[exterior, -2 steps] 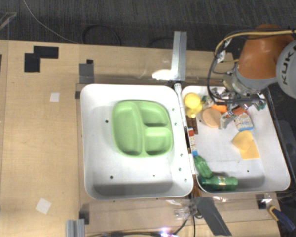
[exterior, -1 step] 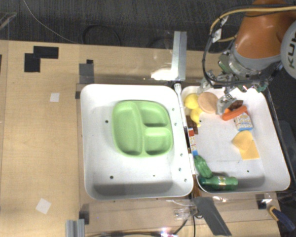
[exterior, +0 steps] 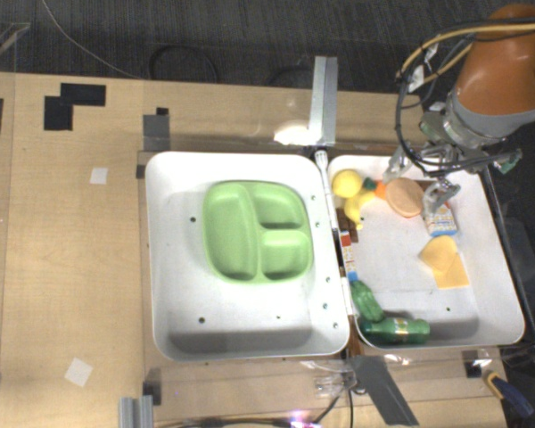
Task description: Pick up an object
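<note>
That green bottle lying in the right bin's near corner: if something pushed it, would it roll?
Probably. The green bottle lies on its side and looks rounded, so a push might roll it. The right bin wall beside it would likely stop it. It looks smooth, perhaps slippery.

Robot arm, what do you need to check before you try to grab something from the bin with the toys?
1. Gripper is over the right bin: ok, it hangs above the bin's far end.
2. Something sits close under it: ok, a round tan object lies right beside it.
3. Fingers open and ready: cannot tell, cables and arm hide them.
4. Neighbours out of the way: not ok, a yellow duck is close on one side and a small blue-and-white box on the other.
5. Other choices: ok, a yellow wedge and a green bottle lie apart, nearer the camera.
</note>
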### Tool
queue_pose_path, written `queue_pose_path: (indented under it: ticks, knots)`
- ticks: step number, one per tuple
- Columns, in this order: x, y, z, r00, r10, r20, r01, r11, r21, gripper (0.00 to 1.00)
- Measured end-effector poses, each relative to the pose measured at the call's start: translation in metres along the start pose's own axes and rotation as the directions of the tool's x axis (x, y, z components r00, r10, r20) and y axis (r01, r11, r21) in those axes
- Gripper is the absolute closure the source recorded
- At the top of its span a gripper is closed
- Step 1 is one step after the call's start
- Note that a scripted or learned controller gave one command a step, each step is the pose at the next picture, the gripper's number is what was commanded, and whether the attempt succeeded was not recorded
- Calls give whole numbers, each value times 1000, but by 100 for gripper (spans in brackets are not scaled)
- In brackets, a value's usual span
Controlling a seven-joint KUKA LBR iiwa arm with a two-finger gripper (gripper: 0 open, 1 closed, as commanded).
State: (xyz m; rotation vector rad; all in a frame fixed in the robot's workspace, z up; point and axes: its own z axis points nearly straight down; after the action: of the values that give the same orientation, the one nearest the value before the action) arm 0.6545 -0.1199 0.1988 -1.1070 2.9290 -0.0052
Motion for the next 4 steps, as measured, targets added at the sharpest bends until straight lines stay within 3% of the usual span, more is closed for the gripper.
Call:
queue_pose_path:
  ticks: [1, 2, 3, 4]
  knots:
    - [-1, -25, -22, 1000, 17, 2, -17, 1000, 2, 100]
    - [-1, -24, -21, 1000, 16, 2, -16, 1000, 1, 0]
    - [34, 27, 108, 994, -111, 2, 111, 994, 5, 0]
    - [-1, 19, 109, 999, 30, -17, -30, 1000, 6, 0]
